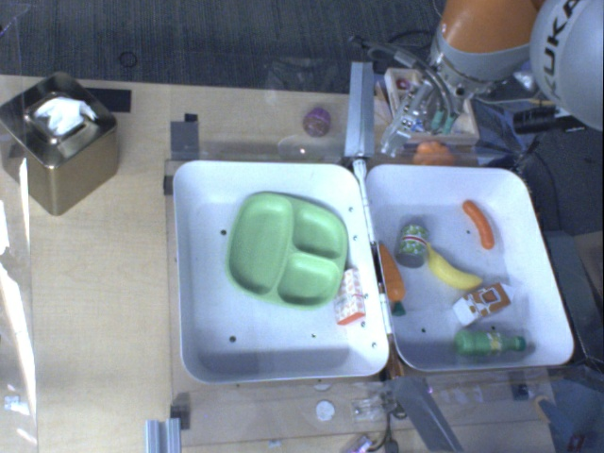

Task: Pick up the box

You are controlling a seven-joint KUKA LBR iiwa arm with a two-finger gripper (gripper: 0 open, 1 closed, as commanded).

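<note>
The gripper (420,119) hangs just past the far rim of the right bin (543,253), outside its floor, so nothing in the bin is being touched. Whether it is released or clenched cannot be told, since its tip is lost among cables and clutter; nothing is seen held in it.

The box (483,301), taken to be the small brown and white one, lies on the right bin's floor, well apart from the gripper, toward the bin's near edge and a little toward the arm's side. It lies flat and skewed, probably because it was dropped in loose. The tip of a banana (451,271) lies just beside it on the gripper's side, and a green bottle (489,343) lies just beyond it, further from the gripper. With these 2 neighbours close by, a descent from directly above would seem to be called for.

Between the gripper and the box, a can (412,240) and a sausage (478,225) are spread over the floor. A carrot (393,277) lies against the wall shared by the 2 bins.

A white and red packet (350,299) leans on a green plate (288,248) in the left bin (189,253), across that wall from the gripper; it could also be meant, though it looks softer. The pick is judged not yet begun.
</note>
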